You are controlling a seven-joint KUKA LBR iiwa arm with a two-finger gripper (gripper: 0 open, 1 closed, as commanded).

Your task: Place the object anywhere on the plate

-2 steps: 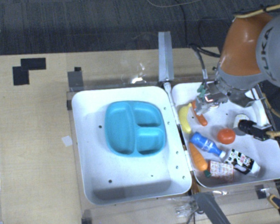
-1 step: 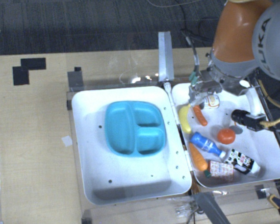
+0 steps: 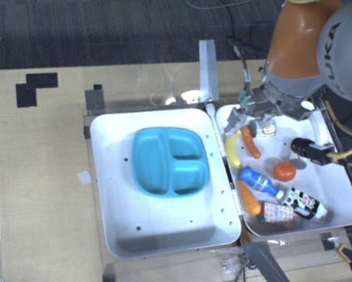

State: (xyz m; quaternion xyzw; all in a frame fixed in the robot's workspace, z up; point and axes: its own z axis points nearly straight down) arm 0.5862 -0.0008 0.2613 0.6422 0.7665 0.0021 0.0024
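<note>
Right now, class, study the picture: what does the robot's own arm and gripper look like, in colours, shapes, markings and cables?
The arm is a bulky rounded body, grey with a broad orange band, and bears part of the dark letters KUKA on its grey shell. The gripper is a small metallic grey assembly. A black fitting sits below the wrist, and thin yellowish cables loop beside it.

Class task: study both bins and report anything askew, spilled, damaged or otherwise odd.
Nothing stands out. The blue plate lies flat in the left bin. The toy foods, among them the banana and tomato, lie jumbled inside the right bin, none spilled over.
</note>
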